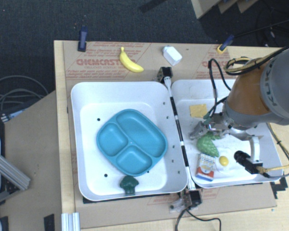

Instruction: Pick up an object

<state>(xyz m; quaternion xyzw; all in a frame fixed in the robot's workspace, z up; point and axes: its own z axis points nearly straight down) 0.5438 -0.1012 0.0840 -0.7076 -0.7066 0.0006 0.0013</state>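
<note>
Gripper [210, 131] sat low in the right bin [265, 174], about mid-bin, left of centre. Couldn't tell from the overhead view whether it was released or clenched. Nothing visibly grasped.

Closest candidate was the green item [207, 146]: lumpy, leaf-green, matte, soft outline, maybe a toy vegetable. It lay flat on the bin floor just on the near side of the gripper, touching or almost touching it. Can't call contact either way. Long axis ran diagonally, far-left to near-right. The far-left end looked narrower and the near-right end bulkier.

Others in the right bin:
- tan square [198, 110], flat, on the far side of the gripper
- small yellow ball [223, 161], just near-right of the green item
- red, white and blue carton [206, 167], near side, close to the ball

Left bin [82, 129] held a blue divided plate [130, 141] and a dark green piece [128, 184] at the near wall.

On the bench beyond the bins were a banana [130, 61] and a white block [172, 55].
</note>
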